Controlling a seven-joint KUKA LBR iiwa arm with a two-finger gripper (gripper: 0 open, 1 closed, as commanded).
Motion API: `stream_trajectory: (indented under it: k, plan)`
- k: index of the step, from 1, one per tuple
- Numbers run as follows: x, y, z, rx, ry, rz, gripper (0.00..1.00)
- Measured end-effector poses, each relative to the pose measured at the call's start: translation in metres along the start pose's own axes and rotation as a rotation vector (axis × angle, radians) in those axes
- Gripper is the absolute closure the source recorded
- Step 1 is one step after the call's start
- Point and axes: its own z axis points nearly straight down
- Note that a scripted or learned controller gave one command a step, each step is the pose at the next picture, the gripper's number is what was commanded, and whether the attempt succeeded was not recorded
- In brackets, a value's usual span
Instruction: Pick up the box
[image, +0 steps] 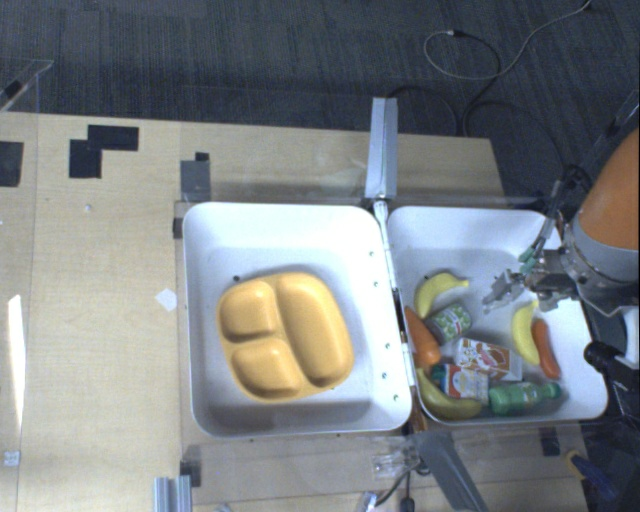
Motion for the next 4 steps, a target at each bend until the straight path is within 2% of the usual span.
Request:
stream_trajectory:
  k: [1, 2, 3, 4]
  plan:
    - [0.027, 0.072, 0.137, -0.01, 0.0, 0.2, 0.0]
    - [0.029, 0.075, 0.124, -0.016, 0.004, 0.198, 1.0]
    - [0.029, 0.075, 0.124, -0.015, 0.004, 0.199, 0.0]
    - [0.016, 0.084, -0.01, -0.004, -0.001, 0.18, 0.0]
